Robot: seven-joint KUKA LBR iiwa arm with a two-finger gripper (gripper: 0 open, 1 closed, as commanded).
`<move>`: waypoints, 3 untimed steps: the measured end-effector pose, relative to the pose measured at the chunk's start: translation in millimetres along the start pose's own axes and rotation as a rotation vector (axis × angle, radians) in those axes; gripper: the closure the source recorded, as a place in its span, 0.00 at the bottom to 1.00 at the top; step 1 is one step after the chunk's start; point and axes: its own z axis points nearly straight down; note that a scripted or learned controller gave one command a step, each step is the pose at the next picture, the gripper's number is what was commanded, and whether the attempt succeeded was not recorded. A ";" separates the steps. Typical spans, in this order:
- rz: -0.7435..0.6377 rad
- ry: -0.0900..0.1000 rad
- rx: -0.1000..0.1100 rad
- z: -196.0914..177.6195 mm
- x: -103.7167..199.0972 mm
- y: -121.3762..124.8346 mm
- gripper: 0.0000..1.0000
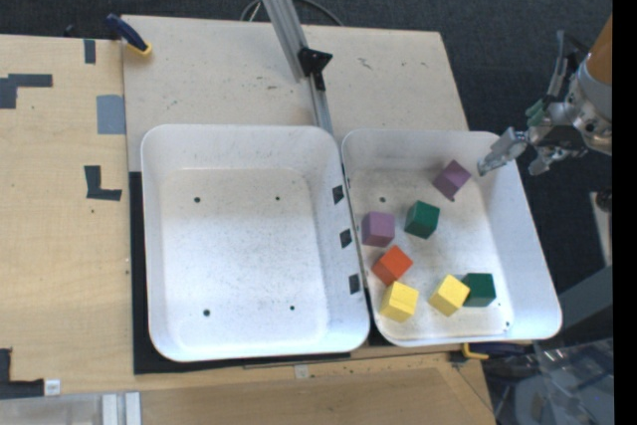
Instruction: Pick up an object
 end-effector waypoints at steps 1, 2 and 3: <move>0.000 0.001 0.007 149.0 -5.1 42.3 0.00; -0.006 0.002 0.000 181.1 56.8 79.4 0.00; -0.002 -0.001 0.002 169.4 52.9 78.0 1.00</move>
